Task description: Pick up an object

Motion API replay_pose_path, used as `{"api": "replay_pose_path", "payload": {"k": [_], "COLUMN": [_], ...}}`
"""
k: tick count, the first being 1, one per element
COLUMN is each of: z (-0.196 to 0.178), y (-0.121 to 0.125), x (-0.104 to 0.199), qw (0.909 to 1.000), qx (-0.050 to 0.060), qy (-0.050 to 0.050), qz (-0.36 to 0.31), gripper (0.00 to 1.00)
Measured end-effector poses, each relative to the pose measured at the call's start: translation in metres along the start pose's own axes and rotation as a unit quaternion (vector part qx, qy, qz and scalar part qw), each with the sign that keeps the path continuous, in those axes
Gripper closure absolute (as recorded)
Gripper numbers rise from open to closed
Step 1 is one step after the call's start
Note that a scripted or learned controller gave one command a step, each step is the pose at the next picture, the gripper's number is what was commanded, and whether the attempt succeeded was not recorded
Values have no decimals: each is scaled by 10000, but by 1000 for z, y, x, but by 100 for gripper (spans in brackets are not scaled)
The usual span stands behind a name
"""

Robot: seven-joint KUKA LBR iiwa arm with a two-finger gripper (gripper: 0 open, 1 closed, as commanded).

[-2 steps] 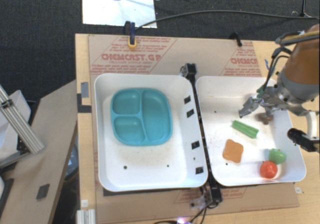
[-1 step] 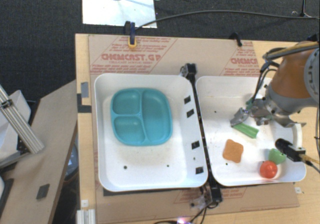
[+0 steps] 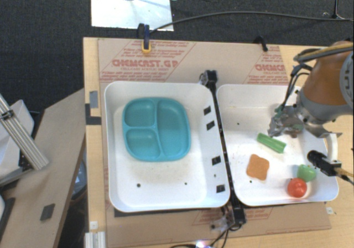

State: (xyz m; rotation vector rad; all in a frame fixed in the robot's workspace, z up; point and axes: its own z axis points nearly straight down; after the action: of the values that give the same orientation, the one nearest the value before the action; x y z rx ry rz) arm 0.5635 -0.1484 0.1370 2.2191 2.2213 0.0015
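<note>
- In the camera view, two shallow white bins sit side by side on a bench covered with a clear sheet printed in red letters.
- The left bin (image 3: 116, 147) holds a teal divided plate (image 3: 156, 129), lying flat toward the bin's upper middle, with three compartments facing up.
- The right bin (image 3: 243, 108) holds four small things, all in its lower right part.
- A green stick (image 3: 271, 143) lies tilted, its upper-left end lower in the picture than the gripper just above it.
- An orange block (image 3: 258, 167), roughly square with rounded corners, lies below and left of the green stick, apart from it.
- A red ball (image 3: 297, 187) rests near the bin's lower right corner.
- A small green ball (image 3: 306, 172) sits just above the red ball, close beside it, partly behind a black part of the arm.
- The arm (image 3: 326, 83) reaches in from the right, its orange band showing at the picture's edge.
- The gripper (image 3: 283, 125) hangs over the right bin, just above the green stick's right end; whether it touches the stick I cannot tell.
- The gripper's tip is blurred and dark, so I cannot tell its state, and nothing is seen held in it.
- A blue clamp with a yellow tip (image 3: 144, 39) sits on the bench's far edge.
</note>
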Motion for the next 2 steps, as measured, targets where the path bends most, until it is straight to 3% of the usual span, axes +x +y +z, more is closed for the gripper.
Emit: {"api": "replay_pose_path", "payload": {"k": [2], "z": [-104], "y": [3], "x": [14], "qw": [10000], "qx": [-32], "qy": [-5], "qz": [-22], "gripper": [100]}}
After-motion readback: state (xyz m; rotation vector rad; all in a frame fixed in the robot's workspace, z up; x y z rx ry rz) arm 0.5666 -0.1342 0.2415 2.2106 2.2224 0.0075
